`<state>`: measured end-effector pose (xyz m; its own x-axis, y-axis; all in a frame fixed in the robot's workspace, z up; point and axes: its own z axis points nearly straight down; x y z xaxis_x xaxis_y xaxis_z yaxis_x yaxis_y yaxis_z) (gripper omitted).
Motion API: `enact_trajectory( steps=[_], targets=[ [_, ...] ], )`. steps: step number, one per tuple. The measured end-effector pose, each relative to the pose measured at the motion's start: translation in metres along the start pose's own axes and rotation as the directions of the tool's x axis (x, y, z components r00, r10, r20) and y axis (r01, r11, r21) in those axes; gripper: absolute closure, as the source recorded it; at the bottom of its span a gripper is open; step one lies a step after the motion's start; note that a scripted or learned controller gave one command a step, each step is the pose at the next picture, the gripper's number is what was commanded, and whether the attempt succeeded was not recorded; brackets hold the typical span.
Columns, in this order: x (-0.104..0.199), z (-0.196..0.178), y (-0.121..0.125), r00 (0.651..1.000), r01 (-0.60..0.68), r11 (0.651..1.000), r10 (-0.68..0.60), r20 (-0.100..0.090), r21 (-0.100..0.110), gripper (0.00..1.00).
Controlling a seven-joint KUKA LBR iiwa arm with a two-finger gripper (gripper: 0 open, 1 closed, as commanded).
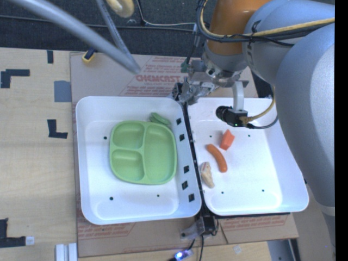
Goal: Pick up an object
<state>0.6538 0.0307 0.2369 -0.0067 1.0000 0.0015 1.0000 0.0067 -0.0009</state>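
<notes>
Three small food pieces are lying in the right bin (283,189) at frame centre: an orange chunk (227,140), a sausage (217,157), a pale piece (206,174). The gripper (187,91) is hovering above the bins' upper divider. A green tray (143,151) is sitting in the left bin (89,162).

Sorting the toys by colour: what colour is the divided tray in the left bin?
Light green: the divided tray, seen clearly in the camera view.
</notes>
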Motion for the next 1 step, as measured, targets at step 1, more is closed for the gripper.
enact_trajectory(
  steps=[1],
  targets=[
    [0.0586,0.0086,-0.0123,1.0,-0.001,1.0,0.001,0.002,0.002,1.0]
  ],
)
